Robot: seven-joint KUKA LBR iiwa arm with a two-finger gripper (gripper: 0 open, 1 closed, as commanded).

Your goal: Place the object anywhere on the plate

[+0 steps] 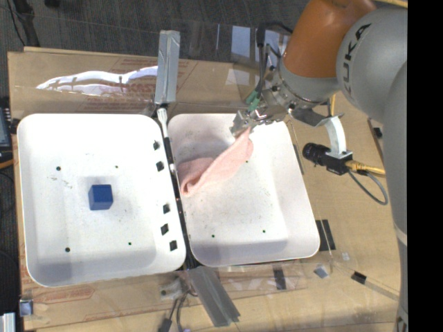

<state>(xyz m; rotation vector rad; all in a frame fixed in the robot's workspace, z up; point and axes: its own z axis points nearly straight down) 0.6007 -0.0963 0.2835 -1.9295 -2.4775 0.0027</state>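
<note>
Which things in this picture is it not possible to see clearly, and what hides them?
- Top end of the pink cloth: camera view, covered by the gripper.
- The jaws: camera view, hidden by the wrist, open or shut unclear.
- Arm's upper part: cut off by the top edge.
- Small dark specks in the right bin: too small to identify.

Grey arm enters from the right, orange band above the wrist, angled down and leftward. End effector (pixel 243 124) sits low at the arm's tip, fingers closed on a pink cloth (pixel 214 164) hanging below.
</note>
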